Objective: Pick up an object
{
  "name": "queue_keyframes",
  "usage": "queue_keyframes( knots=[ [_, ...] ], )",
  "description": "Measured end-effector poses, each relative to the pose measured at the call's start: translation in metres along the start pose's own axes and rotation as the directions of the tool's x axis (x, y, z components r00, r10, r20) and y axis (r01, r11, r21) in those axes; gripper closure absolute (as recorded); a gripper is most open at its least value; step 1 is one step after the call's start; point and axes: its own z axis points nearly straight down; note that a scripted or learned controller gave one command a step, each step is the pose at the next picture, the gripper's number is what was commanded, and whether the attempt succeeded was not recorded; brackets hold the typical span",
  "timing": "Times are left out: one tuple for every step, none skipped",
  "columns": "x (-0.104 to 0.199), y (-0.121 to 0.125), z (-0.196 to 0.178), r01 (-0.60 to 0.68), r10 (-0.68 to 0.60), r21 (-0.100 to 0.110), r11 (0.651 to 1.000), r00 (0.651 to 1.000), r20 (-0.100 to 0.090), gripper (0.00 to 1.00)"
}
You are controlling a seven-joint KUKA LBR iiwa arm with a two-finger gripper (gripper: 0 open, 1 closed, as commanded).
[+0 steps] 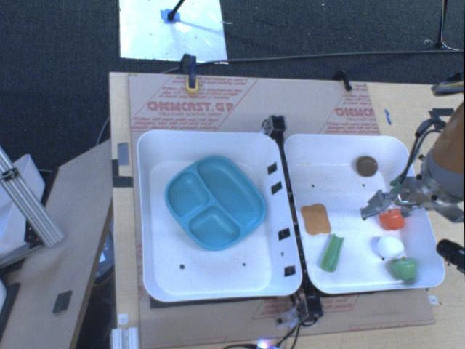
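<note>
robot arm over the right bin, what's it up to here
The arm reaches in from the right, and its gripper hangs low over the right bin, right beside a red-orange toy. Nothing shows as held. Also in that bin: a brown round piece, a tan slice, a green stick, a white egg and a green piece. The left bin holds a blue divided plate.

Pretty even overhead light here, nothing dim. The two white bins [218,147] come out bright, almost washed out, so their rims blend a bit. Shadows are soft and short, tucked just under the blue plate [215,201]. The pale sheet [171,19] up top glares some. Overall it's slightly soft and grainy, and the dark floor [58,49] shows speckled noise.
</note>
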Motion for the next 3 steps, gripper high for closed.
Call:
queue_keyframes(
  knots=[
    [0.000,0.003,-0.005,0.003,-0.003,-0.011,1.000,1.000,0.003,0.00],
    [0.004,0.005,0.057,0.001,-0.001,-0.007,1.000,1.000,0.001,0.00],
    [0.005,0.006,0.108,0.001,0.000,-0.009,1.000,1.000,0.001,0.00]
  ],
)
